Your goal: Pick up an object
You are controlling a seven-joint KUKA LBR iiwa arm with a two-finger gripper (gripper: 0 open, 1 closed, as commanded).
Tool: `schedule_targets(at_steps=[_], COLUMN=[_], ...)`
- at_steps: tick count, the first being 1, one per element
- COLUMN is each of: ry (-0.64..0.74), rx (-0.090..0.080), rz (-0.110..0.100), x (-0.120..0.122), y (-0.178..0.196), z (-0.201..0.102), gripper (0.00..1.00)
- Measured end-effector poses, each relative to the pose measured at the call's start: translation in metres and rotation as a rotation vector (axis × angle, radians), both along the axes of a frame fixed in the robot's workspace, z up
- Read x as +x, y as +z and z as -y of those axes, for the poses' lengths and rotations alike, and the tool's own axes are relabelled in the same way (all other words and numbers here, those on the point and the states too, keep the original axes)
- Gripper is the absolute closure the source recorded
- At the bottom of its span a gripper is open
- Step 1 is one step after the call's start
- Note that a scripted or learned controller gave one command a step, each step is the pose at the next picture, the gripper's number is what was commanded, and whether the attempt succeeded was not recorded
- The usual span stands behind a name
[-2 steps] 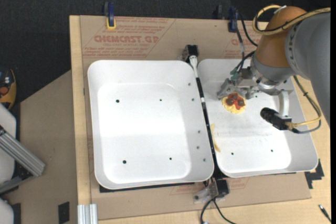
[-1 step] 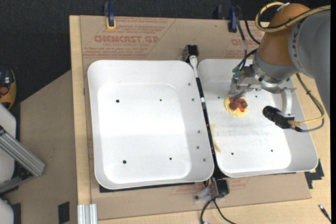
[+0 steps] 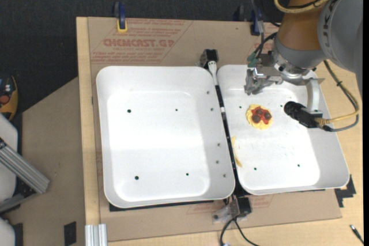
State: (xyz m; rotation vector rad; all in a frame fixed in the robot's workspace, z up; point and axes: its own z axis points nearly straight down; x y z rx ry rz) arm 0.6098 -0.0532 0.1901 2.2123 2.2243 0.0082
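Over the far part of the right bin hangs the gripper, carried by the grey arm with its orange band entering from the right side of the bench. Fingers point down toward the bin floor near the bin's far-left corner; nothing is seen between them, and whether they are spread or closed cannot be told from this angle. Task object: a small flat yellow disc with dark red blobs on top, resembling a toy pizza, lying on the floor of the right bin, toward the far half and roughly midway between its left and right walls. Toy pizza sits just near-side of the gripper, close but apart from it, no contact visible. Black cylindrical part with a cable attached projects from the arm's wrist, to the right of the toy pizza, not touching it. Left bin sits beside the right bin, walls touching along the shared middle edge. Both bins rest on a brown board printed with red lettering along its far edge; a blue clamp holds the board at its far-left part.
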Motion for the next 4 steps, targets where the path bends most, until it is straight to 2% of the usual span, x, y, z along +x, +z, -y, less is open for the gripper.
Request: schedule_targets(at_steps=[1,2,3,4], ry=[0.001,0.003,0.001,0.000], rx=[0.000,0.001,0.000,0.000], rz=[0.006,0.010,-0.015,-0.014], x=[0.022,0.059,0.055,0.025], y=[0.096,0.200,0.119,0.073], z=[-0.053,-0.130,-0.198,-0.264], gripper=[1.00,1.00,1.00,1.00])
